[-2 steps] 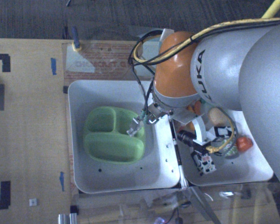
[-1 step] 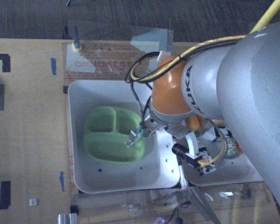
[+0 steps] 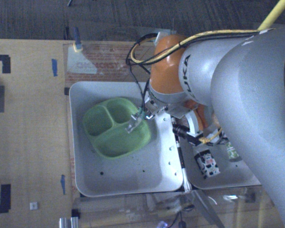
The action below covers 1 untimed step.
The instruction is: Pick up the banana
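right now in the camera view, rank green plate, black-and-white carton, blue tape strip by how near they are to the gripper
1. green plate, left bin, right under the gripper.
2. black-and-white carton, right bin, lower right of the gripper.
3. blue tape strip, on the wooden bench, far upper left.

A: What's around the bench on my feed?
B: I see dark grey carpet [image 3: 133,8] up top and a light wood benchtop [image 3: 33,127] with blue tape strips [image 3: 54,67] and black corner marks [image 3: 2,63].
A: Lighting?
B: Even, no hard shadows.
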Motion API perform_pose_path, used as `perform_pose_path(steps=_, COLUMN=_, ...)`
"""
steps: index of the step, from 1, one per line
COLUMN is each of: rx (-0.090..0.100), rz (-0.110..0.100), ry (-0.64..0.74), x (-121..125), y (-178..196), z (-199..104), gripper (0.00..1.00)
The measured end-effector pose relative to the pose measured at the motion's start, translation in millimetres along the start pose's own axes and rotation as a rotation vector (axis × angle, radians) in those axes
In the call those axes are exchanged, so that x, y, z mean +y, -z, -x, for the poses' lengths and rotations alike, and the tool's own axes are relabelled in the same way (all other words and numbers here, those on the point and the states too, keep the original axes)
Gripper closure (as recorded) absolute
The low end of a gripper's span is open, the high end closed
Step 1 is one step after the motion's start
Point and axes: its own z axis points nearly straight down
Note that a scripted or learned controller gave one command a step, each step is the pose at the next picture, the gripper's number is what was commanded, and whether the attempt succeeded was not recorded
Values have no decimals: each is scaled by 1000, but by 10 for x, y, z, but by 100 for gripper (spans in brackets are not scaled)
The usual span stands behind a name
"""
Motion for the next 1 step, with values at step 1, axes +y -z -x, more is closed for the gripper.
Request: perform_pose_path(steps=1, rx=6, rz=-37, ry=-4, x=389, y=-27, z=-44, gripper=0)
